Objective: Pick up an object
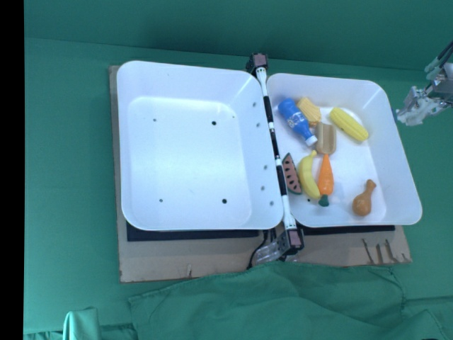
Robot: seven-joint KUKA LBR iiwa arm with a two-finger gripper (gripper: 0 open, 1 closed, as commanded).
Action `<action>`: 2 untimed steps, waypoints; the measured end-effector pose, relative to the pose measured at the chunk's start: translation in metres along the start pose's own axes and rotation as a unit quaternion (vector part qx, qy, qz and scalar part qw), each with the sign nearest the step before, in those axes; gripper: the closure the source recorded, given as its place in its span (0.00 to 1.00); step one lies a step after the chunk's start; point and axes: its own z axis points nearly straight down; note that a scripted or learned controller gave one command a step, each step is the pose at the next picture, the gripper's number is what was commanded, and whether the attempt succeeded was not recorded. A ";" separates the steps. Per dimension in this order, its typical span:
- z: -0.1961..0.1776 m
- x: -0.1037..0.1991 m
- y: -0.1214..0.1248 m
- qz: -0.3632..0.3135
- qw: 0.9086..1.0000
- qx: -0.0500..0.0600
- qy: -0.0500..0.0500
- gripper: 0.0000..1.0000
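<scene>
My gripper [419, 109]: at the far right of the view, just outside the right bin's rim, raised over the green cloth. It holds nothing. It is small and pale here, and I cannot tell how it is set.

Why I am there: I judge that I am parked clear of the bins, so the toys lie unobstructed from above before I choose one.

Right bin [396, 183]: holds all the toys, gathered toward its left and middle.

Left bin [138, 83]: white, with small dark holes in its floor.

Bottle [296, 120]: blue with a white cap, long axis slanting, cap toward the lower right.

Corn [349, 124]: yellow, nearest me, long axis running from upper left to lower right. It lies apart from the rest, so I judge it the easiest pick.

Second corn [308, 110]: shorter, just beside the bottle, touching or nearly so.

Ice-cream bar [325, 137]: tan, stick pointing down toward the carrot.

Carrot [325, 178]: orange, long axis almost upright in the view, green end at the bottom.

Banana [307, 175]: yellow, curved, pressed against the carrot's left side.

Watermelon slice [291, 173]: leans on the bin's left wall.

Drumstick [364, 198]: brown, alone at lower right, thin end toward the upper right.

Task state: no object picked yet.
</scene>
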 end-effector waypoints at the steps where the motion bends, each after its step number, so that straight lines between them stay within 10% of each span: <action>1: 0.000 0.000 0.000 0.000 1.000 0.001 0.000 0.00; 2: -0.146 0.002 0.082 -0.004 1.000 -0.005 -0.001 0.00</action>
